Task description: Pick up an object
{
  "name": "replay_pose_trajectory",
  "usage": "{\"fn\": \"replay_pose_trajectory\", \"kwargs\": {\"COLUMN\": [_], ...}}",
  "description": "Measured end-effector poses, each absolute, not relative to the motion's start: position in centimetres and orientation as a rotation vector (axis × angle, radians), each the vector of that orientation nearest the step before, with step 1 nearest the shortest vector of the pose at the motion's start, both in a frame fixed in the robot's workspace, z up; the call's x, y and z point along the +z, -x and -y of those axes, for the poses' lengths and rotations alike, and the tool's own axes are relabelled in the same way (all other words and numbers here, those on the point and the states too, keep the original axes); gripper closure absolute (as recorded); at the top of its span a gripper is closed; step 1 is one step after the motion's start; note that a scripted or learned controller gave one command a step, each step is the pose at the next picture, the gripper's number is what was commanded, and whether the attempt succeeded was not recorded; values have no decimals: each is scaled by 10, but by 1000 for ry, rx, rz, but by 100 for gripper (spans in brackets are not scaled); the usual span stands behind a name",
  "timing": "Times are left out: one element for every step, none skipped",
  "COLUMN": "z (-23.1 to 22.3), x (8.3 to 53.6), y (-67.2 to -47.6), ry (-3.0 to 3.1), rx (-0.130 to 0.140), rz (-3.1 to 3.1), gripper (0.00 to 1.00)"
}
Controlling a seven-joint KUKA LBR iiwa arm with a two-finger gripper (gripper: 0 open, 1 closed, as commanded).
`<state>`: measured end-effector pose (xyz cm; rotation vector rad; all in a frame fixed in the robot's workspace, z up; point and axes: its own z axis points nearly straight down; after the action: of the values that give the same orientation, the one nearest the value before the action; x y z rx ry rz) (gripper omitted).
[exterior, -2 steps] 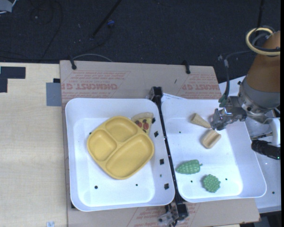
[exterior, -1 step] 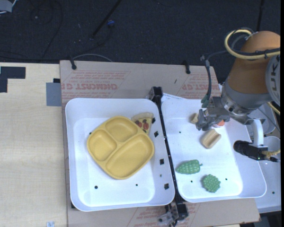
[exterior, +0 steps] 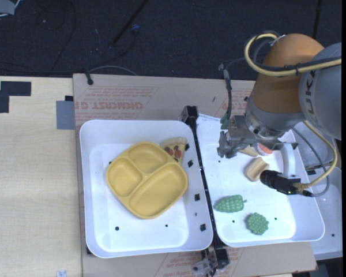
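Camera view has the arm [exterior: 288, 91] leaning in over the right bin [exterior: 311, 224], its gripper [exterior: 229, 149] low near that bin's upper-left corner. I'd judge this the approach step: nothing is lifted yet. Whether the gripper is open or closed, I cannot tell from here. In the left bin [exterior: 95, 224] sit 1 yellow tray [exterior: 147, 179] and a pizza slice toy [exterior: 174, 149]. Nearest candidates: a tan block [exterior: 256, 168], then a green lumpy piece [exterior: 229, 203] and a green round piece [exterior: 257, 223]. Next it must centre over 1 of them and descend.
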<state>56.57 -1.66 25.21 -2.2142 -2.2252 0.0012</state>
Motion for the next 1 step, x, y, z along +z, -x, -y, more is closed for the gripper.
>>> {"fn": "replay_pose_trajectory", "kwargs": {"z": [-33], "x": [235], "y": [-571], "ry": [2213], "rx": [5], "rz": [2223], "gripper": [100]}}
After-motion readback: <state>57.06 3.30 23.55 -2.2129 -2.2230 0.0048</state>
